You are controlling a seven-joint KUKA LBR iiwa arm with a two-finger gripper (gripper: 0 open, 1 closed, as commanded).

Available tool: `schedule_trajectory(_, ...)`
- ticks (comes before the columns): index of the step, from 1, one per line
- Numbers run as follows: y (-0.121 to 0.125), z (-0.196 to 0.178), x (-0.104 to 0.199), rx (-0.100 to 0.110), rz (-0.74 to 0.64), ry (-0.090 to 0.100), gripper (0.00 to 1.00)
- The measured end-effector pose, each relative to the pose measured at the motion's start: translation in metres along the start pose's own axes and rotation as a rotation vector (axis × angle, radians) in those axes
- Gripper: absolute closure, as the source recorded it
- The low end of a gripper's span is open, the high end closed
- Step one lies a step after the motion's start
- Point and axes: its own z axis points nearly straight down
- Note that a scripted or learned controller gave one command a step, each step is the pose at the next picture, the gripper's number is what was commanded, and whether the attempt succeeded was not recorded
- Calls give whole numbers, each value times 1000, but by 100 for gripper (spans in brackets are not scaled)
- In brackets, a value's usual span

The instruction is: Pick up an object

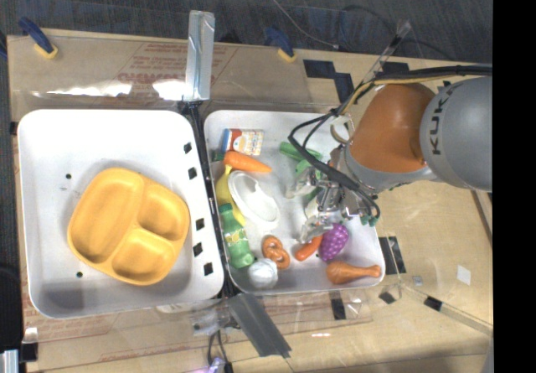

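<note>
Crowded right bin (297, 121), hand (322, 210) beside purple grapes (334, 240).

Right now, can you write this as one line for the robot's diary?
phase: reaching into right bin | gripper: low over purple grapes | held: nothing seen | left bin: yellow divided plate

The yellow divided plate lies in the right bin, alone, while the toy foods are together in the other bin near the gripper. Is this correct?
Not quite. The camera view shows the yellow divided plate alone in the left bin, not the right. The rest holds: the toy foods, such as the purple grapes, carrot and chicken drumstick, are in the right bin, near the gripper.
</note>
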Motion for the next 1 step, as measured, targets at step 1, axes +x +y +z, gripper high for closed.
schedule_trajectory(1,56,1,60,-1,120,1,0)
